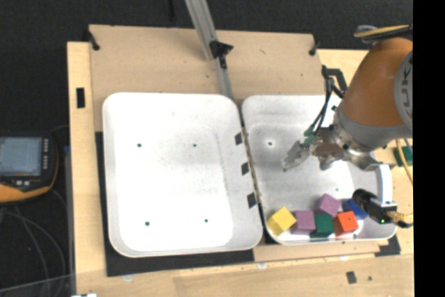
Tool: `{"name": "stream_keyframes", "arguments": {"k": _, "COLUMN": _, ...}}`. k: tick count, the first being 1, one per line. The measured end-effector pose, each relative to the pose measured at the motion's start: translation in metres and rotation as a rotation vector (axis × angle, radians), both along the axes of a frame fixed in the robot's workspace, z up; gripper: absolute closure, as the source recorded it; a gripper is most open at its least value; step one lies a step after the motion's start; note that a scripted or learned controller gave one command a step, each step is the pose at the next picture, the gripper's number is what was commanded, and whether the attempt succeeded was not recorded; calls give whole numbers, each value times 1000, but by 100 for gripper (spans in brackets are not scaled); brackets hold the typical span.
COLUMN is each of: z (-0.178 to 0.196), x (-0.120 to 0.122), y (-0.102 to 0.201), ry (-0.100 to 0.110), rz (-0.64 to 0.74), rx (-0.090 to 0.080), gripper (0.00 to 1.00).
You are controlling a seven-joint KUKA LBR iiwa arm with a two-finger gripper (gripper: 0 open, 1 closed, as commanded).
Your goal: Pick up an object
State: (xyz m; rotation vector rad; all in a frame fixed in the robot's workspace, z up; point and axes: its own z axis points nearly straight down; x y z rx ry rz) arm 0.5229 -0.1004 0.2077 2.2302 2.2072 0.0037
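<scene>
- My tool hangs over the middle of the right bin, above bare white floor and clear of every block.
- The fingers look slightly spread with nothing between them. That is my reading of a small, blurry shape.
- The targets sit in a huddle along the right bin's front edge: a yellow block at the left end, then a pale purple block, a green block and an orange block.
- Just behind that row is a second purple block, and a blue block peeks out beside it, partly hidden by dark hardware.
- I judge the yellow one the best pick. It stands at the end of the row, tilted corner-on, with open floor on its left and behind it.
- To do this well I'd move toward the front edge, turn the fingers to match two flat faces of the yellow block, and come straight down.
- The risk is the purple neighbour touching or nearly touching its right side. A finger landing on top of it would spoil the grip.
- The bin's front wall is close too, so the descent should stay inboard.
- The left bin has only a few small dark dots on its floor.
- Both bins sit side by side on the worktop, touching along the centre.
</scene>
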Motion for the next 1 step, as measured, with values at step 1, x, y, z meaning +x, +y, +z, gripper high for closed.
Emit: {"name": "stream_keyframes", "arguments": {"k": 1, "z": -11, "x": 110, "y": 83, "ry": -1, "rz": 19, "rx": 2, "gripper": 0}}
